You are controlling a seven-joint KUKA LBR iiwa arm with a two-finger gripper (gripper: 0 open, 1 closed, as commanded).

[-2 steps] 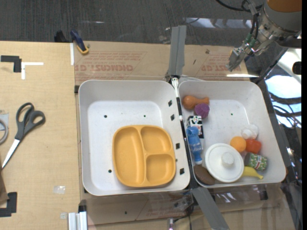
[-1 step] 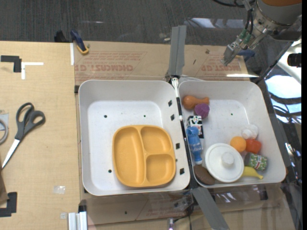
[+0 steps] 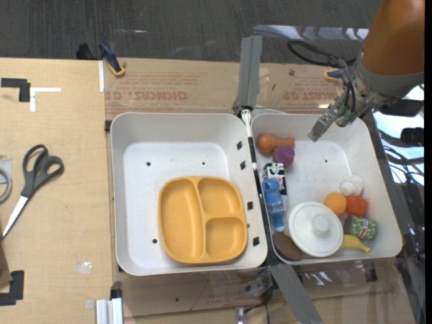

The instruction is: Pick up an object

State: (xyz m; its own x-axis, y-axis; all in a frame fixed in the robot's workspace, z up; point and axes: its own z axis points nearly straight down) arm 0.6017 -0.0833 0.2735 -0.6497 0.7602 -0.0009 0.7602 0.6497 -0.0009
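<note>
My gripper point(image 3: 330, 121) hangs over the far edge of the right bin point(image 3: 381, 181), below the orange band of the arm, with nothing seen in it. Beneath it in that bin lie an orange gourd-shaped toy point(image 3: 273, 142), a purple piece point(image 3: 285, 155), a black-and-white item point(image 3: 273, 172) and a blue bottle point(image 3: 273, 202). Closer to the front sit a white round lid point(image 3: 315, 228), an orange ball point(image 3: 335, 202), a red piece point(image 3: 357, 206), a small white thing point(image 3: 351, 186), a green can point(image 3: 361, 228) and a yellow banana point(image 3: 355, 244).
The left bin point(image 3: 135, 154) holds a yellow divided plate point(image 3: 202, 219). Scissors point(image 3: 32, 175) lie on the wooden bench at far left. A blue clip point(image 3: 111, 58) sits at the back by the cardboard. Cables run along the right side.
</note>
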